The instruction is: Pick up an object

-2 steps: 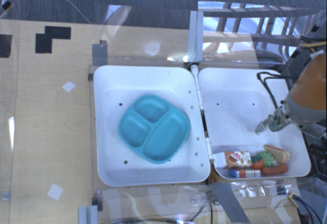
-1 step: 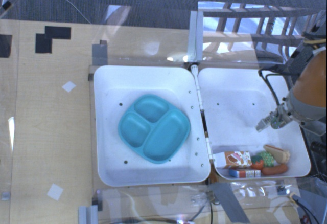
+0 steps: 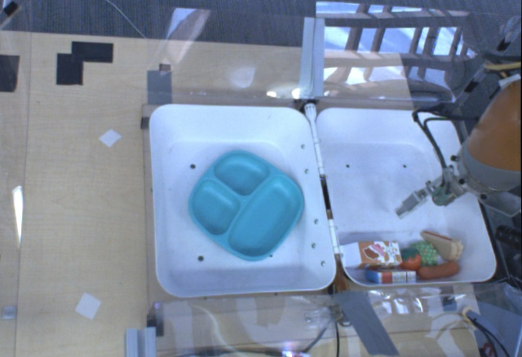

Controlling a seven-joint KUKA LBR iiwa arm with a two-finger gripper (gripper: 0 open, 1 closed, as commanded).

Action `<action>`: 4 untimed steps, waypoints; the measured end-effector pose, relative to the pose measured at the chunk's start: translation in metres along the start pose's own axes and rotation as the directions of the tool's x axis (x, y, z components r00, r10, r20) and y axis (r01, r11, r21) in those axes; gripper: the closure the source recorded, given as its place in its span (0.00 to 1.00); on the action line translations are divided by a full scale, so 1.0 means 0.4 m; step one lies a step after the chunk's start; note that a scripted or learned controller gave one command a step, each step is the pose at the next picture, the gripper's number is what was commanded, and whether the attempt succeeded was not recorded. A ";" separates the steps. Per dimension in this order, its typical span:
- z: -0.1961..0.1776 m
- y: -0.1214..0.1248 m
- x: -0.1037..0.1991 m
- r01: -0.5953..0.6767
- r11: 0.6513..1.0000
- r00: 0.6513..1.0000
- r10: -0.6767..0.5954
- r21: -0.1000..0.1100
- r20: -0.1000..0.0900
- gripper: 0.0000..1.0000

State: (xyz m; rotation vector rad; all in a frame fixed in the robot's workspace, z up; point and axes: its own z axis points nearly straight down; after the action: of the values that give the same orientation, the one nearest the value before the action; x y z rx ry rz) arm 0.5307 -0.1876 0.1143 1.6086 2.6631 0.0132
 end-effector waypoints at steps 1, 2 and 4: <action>-0.038 -0.090 -0.004 -0.297 0.955 0.955 0.297 0.024 -0.011 0.00; 0.007 -0.113 0.009 -0.173 0.985 0.985 0.174 0.022 -0.015 0.00; -0.125 -0.062 -0.020 -0.264 0.964 0.964 0.264 0.024 -0.013 0.00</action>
State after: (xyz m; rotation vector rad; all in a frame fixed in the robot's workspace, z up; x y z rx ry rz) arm 0.5107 -0.2058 0.1639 1.9652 2.4457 0.0026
